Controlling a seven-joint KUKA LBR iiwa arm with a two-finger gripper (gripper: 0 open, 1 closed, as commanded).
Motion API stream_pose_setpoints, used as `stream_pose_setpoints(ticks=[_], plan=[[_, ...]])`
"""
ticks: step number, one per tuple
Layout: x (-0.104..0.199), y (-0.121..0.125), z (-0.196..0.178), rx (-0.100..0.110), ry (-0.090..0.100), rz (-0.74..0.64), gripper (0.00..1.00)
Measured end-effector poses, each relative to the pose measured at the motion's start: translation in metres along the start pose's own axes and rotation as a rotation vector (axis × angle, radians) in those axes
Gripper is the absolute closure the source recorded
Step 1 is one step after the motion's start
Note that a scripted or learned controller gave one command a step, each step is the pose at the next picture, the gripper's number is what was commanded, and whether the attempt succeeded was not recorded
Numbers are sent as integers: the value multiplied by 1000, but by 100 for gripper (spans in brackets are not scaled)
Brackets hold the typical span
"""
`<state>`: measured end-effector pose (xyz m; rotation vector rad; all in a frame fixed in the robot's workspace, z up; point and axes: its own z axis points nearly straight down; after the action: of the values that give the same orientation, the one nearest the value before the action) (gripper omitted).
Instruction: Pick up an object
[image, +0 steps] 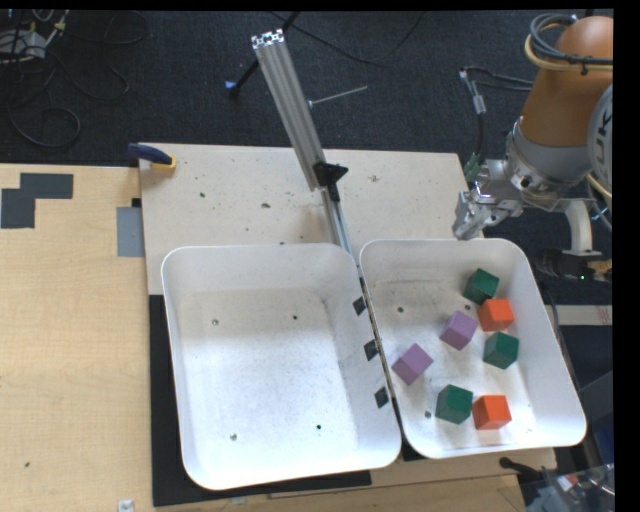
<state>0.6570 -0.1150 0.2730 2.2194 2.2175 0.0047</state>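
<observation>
Haven't grabbed anything yet. My gripper (472, 222) is hanging just past the far rim of the right bin (540, 290), and honestly I can't tell what state it's in. All the blocks sit inside that bin; nearest is a green cube (482, 284) by the far rim.

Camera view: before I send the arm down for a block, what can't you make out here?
- Gripper, camera view: small and dark over the right bin's far rim; finger state unreadable.
- Arm: cut off by the top and right edges.
- Green block and orange block: too close to tell whether they touch.
- Specks in the left bin: too small to identify.
</observation>
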Motion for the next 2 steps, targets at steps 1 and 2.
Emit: stream_pose_setpoints(ticks=[1,2], plan=[[54,-17,9,9,3,-5,100],[99,-18,25,10,2,-4,100]])
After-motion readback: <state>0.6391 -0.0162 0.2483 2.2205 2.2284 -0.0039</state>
